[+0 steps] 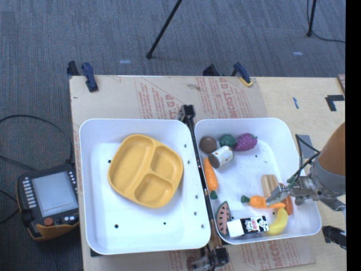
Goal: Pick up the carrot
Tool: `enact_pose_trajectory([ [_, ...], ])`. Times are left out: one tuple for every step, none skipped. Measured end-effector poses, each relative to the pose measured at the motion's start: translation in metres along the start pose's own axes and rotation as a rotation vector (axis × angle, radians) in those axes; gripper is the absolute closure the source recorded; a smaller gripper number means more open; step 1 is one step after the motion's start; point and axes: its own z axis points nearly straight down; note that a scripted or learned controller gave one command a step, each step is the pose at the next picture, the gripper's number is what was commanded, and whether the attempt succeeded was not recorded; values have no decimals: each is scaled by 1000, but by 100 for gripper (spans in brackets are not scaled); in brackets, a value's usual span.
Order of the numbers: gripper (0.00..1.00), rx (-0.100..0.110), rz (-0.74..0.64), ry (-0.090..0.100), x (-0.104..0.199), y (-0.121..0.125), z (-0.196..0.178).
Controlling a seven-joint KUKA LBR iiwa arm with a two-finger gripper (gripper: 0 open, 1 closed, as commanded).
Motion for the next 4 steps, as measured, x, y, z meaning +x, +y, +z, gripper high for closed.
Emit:
enact_pose_trajectory([
  [0,0,-71,0,43,-1,38],
  [0,1,237,0,37,39,37],
  [100,14,233,4,38,38,32],
  [100,-3,395,1,135,43,-65],
])
